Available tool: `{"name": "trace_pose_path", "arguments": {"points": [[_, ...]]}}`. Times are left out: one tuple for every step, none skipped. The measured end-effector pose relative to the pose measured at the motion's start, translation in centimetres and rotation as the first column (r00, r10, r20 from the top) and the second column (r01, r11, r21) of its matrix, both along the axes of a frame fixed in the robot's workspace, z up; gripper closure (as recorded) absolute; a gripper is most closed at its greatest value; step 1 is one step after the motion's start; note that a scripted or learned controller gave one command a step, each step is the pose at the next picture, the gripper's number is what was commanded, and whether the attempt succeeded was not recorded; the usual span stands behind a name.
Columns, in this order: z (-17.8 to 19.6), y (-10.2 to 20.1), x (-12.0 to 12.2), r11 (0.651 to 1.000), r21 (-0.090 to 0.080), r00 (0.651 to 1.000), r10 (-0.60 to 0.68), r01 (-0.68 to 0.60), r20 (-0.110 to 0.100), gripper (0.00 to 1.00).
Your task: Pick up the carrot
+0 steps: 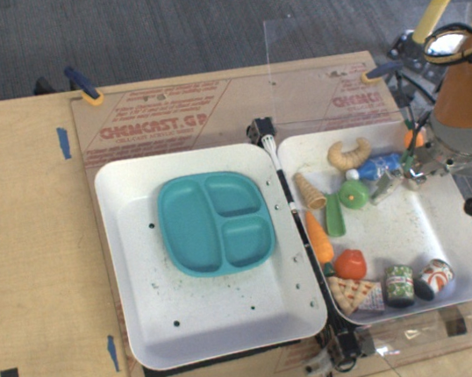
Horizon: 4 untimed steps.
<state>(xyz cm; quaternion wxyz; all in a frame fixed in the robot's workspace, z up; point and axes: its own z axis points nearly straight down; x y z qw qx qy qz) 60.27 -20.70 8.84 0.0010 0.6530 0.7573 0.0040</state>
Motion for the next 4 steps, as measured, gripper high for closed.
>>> {"name": "trace_pose_path", "arguments": {"points": [[-0.1, -1.1, 4.6, 0.945, 0.012, 0.944, 0.328, -0.328, -0.02, 0.0], [14.0, -1.6, 6.7, 0.998, -0.012, 0.998, 0.067, -0.067, 0.007, 0.0], [1.1, 1.5, 3.7, 0.986, -0.01, 0.987, 0.164, -0.164, 0.004, 0.0], [-0.1, 4.1, 3.5, 0.992, -0.006, 0.992, 0.127, -0.127, -0.002, 0.0]]}}
